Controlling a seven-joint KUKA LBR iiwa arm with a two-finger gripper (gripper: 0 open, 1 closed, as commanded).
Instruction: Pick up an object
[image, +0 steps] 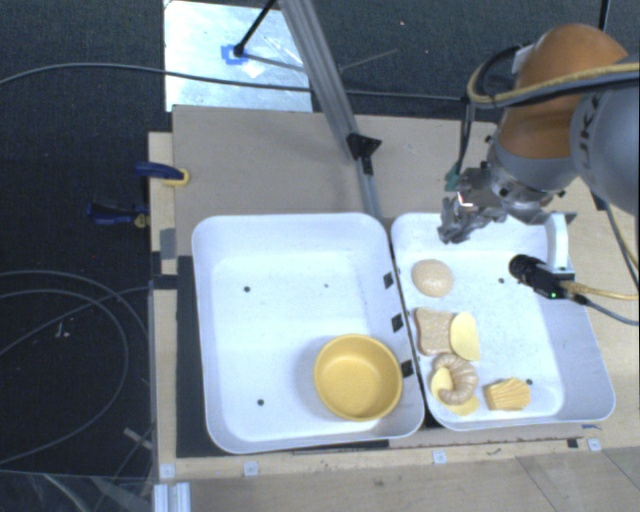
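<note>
Can't tell the gripper (455, 232) state from here. The round, pale beige bun-shaped toy (432, 277) sits just below it, looks light and smooth, probably rigid plastic, so I'd pinch across its middle.

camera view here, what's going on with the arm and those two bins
A grey arm with an orange band reaches in from the right, and its tool hangs over the far edge of the right bin, just above a round beige piece. Nothing is visibly between its fingers. Nearer the front of that bin lie a toast-like slice, a yellow chip, a croissant-like piece and a ridged yellow piece. The left bin holds a yellow bowl.
</note>
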